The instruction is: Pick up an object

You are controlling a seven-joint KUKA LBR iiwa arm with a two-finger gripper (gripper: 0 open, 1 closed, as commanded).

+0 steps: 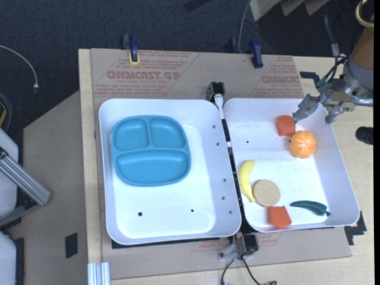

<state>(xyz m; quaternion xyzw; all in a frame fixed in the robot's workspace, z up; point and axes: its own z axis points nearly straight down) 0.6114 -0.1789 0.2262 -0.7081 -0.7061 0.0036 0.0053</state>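
My claw (317, 111) hangs spread open and holds nothing, over the right bin (338, 159), near its far rim. Just beside it lie a red block (285, 125) and an orange (303, 143); nearer me, a banana (246, 180), tan disc (266, 192), second red piece (279, 217) and green pepper (310, 206). The left bin (160, 209) holds a blue divided plate (151, 150).

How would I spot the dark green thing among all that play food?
Look in the right bin, the one holding the food. Go to its near right corner, past the tan disc and beside the red block. The pepper lies there: long, thin, dark green and pointed, while its neighbours are round or blocky.
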